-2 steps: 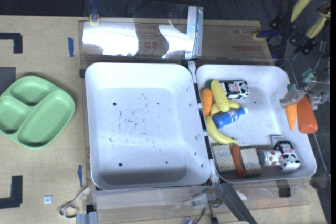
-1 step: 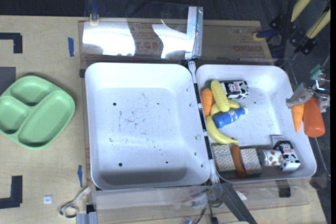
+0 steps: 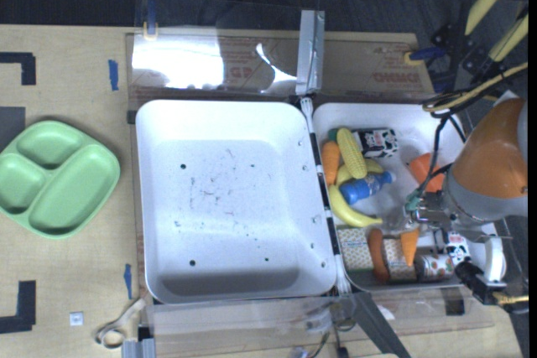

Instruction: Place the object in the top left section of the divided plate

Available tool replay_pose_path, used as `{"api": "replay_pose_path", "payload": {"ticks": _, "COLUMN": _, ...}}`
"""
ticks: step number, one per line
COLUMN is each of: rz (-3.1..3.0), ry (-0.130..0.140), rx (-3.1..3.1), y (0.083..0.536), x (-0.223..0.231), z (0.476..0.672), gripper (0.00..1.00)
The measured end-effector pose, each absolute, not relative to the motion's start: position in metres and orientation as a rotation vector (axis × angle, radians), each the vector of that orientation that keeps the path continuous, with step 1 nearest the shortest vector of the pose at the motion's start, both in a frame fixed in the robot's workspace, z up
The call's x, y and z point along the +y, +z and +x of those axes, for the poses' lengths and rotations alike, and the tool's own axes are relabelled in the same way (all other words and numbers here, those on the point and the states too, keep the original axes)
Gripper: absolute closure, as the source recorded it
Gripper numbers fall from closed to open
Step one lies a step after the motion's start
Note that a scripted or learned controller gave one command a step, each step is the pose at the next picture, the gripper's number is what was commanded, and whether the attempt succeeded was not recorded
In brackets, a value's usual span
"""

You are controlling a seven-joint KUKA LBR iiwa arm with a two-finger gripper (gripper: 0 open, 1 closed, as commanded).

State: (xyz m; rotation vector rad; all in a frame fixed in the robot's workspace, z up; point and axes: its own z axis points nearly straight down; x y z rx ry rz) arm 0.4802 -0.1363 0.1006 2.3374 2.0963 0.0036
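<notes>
Over the right bin (image 3: 394,115), the gripper (image 3: 417,224) sits among toy foods; its finger state cannot be determined. The divided plate (image 3: 55,178) lies well apart.

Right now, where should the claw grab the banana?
Probably the banana's middle, coming straight down from above. It lies flat and curved along the right bin's left wall, beside the blue bottle. Its narrow width suits the claw, though neighbours crowd it.

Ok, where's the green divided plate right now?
The green divided plate sits on the wooden bench at the far left of the camera view, left of the left white bin.
</notes>
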Motion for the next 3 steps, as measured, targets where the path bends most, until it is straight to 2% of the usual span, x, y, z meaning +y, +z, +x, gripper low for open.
{"api": "replay_pose_path", "payload": {"ticks": 1, "rz": 2.525, "ry": 0.000, "rx": 1.869, "y": 0.111, "x": -0.148, "z": 0.479, "gripper": 1.00}}
{"api": "replay_pose_path", "payload": {"ticks": 2, "rz": 2.523, "ry": 0.004, "rx": 1.874, "y": 0.112, "x": -0.146, "z": 0.480, "gripper": 0.00}}
{"api": "replay_pose_path", "payload": {"ticks": 3, "rz": 2.776, "ry": 0.041, "rx": 1.509, "y": 0.092, "x": -0.167, "z": 0.490, "gripper": 0.00}}
